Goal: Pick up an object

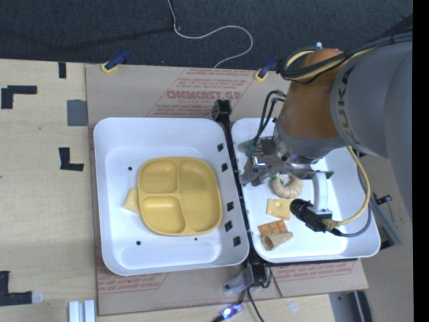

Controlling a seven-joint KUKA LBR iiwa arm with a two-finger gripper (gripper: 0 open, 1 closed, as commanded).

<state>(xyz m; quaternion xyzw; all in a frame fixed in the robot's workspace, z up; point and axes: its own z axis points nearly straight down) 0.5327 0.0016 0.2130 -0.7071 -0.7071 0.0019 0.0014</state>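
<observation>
My gripper (257,167) hangs low over the left part of the right bin (348,243), close to the divider between the bins. Just right of it lies a beige bagel (287,185), partly covered by the wrist. A yellow cheese slice (278,208) lies in front of the bagel. Nearer the front rim sits a tan waffle piece (275,233). The grey arm with its orange band (310,106) covers the back of this bin.
The left bin (110,180) holds a yellow divided plate (179,195) with a yellow wedge (131,200) poking out from under its left side. A black cable with a plug (310,215) hangs from the wrist over the right bin.
</observation>
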